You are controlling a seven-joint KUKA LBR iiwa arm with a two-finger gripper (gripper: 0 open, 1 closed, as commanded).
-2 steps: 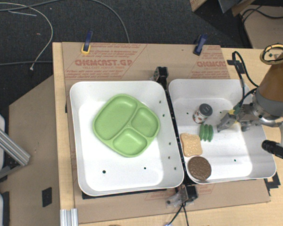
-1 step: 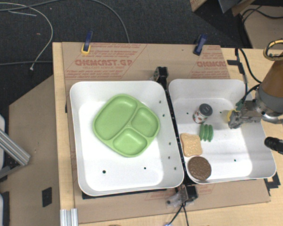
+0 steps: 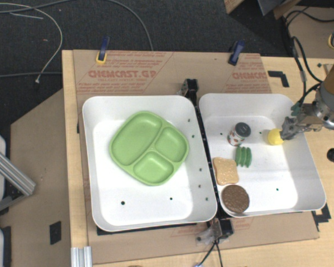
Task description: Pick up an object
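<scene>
the claw (image 3: 289, 128) sits at the right bin's (image 3: 300, 196) far right side, just beside a small yellow object (image 3: 274, 137); whether it is apart or together i cannot tell. to do this well, i'd centre over the yellow piece, come straight down, then close squarely before lifting, staying well away from the can (image 3: 239, 133) nearby

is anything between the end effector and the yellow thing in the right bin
Nothing visible. The end effector sits right beside the yellow object, on its right. The can, green piece and bread slice lie further left.
</scene>
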